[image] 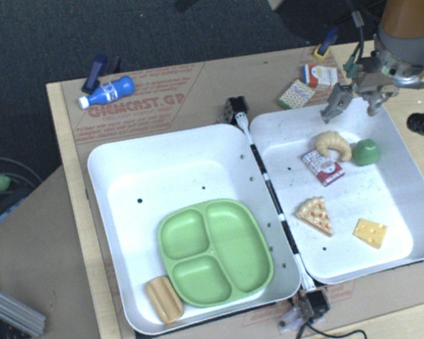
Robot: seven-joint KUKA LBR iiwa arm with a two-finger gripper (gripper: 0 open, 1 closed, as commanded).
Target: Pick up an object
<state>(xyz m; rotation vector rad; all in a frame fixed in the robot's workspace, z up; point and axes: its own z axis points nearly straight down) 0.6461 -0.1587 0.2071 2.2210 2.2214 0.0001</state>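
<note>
The jaws (354,99) hang at the upper right of the frame, spread apart with nothing between them, over the far edge of the right bin (417,195). Just below them in the picture lies a croissant (334,142), touching a red and white packet (322,165) on its lower left, with a green ball (366,152) just beside it on the right. Lower in the same bin sit a pizza slice (315,216) and a cheese wedge (370,232), apart from each other. The left bin (117,180) holds a green divided plate (214,251) and a piece of toast (164,299) beside its lower left corner. A blue bottle (106,92) lies on the tabletop (184,97) at the upper left.
</note>
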